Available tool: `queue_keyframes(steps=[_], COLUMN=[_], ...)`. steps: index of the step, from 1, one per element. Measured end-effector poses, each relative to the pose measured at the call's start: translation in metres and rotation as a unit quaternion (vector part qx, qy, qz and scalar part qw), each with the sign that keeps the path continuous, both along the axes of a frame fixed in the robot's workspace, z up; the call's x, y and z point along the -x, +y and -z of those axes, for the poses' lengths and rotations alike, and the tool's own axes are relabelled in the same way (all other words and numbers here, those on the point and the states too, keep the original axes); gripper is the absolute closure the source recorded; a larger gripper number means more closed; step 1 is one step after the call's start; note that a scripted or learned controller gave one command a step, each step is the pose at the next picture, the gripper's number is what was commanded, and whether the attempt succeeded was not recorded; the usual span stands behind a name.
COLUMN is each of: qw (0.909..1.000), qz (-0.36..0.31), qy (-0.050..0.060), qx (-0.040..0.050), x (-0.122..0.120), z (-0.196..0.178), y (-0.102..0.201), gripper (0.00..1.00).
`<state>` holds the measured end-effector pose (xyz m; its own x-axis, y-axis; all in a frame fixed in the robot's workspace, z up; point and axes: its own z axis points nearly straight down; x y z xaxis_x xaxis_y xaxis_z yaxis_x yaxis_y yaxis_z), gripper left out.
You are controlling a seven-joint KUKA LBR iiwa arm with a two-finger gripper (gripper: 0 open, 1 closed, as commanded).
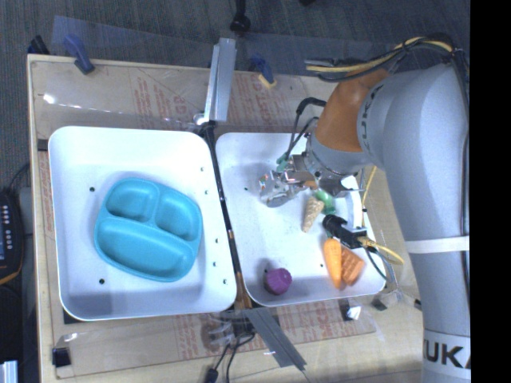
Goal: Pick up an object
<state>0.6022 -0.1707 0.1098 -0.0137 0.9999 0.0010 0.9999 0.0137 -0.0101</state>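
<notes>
Camera view: the gripper (275,188) hangs low in the right bin (239,214), near its far wall; its open or closed state cannot be determined. The cone (311,213), carrot (342,265) and purple ball (278,279) lie nearer. The left bin (72,182) holds a blue tray (150,228). The arm (423,158) reads "KU".

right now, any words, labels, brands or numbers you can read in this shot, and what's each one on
"UKA": white letters on the grey arm at the lower right, cut off at the frame edge.
Faint reddish printing on the bench surface around the white bins: too blurred to read.
No readable text on the blue tray or the items in the right-hand bin.
</notes>
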Motion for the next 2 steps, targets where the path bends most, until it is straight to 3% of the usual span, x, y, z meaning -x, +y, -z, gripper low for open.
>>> queue_keyframes(steps=[1, 2], qw=[0.9999, 1.0000], qz=[0.004, 0.002], qy=[-0.009, -0.004], qx=[0.0028, 0.0002], x=[0.051, 0.076], z=[0.012, -0.122], y=[-0.042, 0.025], gripper=[1.00, 1.00])
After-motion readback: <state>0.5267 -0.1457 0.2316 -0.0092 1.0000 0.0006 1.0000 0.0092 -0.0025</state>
